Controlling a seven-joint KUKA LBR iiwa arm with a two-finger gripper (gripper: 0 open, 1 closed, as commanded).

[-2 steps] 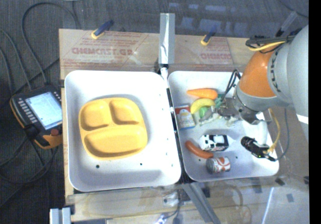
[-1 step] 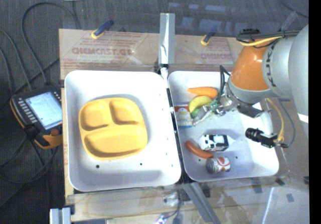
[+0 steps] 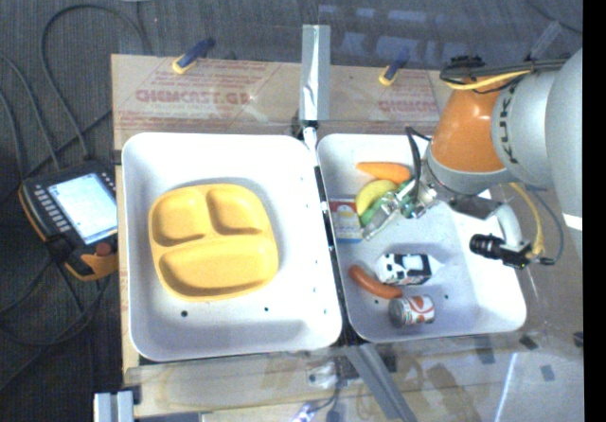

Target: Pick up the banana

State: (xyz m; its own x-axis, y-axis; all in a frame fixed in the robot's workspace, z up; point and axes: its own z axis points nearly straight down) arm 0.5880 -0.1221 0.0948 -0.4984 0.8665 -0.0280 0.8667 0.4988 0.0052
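Arm reaches leftward, claw (image 3: 396, 207) low over banana (image 3: 373, 194).

The bench (image 3: 218, 94) was viewed from above at a slant by one fixed camera, both bins framed whole, floor seen beyond the bench's far edge.

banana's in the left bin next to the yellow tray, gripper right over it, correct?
Wrong bin. The camera view shows the banana in the right bin, beside a carrot, with the gripper right over it. The yellow tray sits alone in the left bin.
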